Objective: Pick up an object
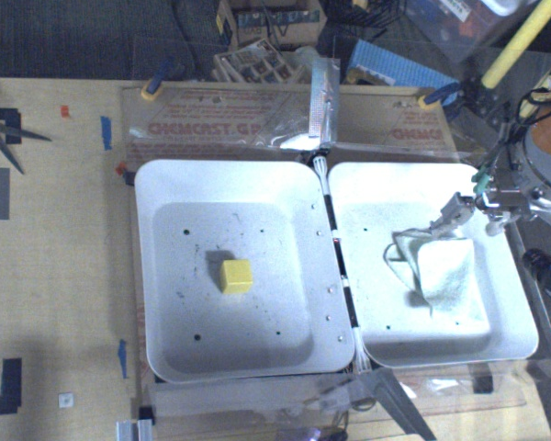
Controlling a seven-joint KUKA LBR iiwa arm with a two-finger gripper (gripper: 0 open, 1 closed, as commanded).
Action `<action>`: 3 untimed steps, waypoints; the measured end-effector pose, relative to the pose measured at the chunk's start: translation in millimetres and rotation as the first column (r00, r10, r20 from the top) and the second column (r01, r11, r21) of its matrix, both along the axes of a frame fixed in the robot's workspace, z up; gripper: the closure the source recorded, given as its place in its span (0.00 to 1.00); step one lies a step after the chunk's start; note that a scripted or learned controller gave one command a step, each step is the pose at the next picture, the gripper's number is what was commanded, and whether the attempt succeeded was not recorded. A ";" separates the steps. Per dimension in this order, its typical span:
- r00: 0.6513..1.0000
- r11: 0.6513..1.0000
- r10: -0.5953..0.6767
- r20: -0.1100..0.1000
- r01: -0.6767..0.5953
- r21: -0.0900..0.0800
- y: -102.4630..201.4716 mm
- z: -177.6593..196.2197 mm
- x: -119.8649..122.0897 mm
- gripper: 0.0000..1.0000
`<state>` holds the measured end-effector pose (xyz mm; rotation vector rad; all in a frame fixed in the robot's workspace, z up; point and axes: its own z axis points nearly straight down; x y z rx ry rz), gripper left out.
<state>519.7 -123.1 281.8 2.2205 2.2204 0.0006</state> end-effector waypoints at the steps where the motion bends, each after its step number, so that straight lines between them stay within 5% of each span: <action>1: 0.952 0.952 -0.307 -0.004 0.307 0.001 -6.5 -119.9 -13.6 0.00; 2: 0.952 0.952 -0.305 -0.001 0.305 0.001 -41.4 -151.4 35.9 0.00; 3: 0.999 0.999 0.052 0.005 -0.052 -0.003 -63.8 -195.1 126.0 0.00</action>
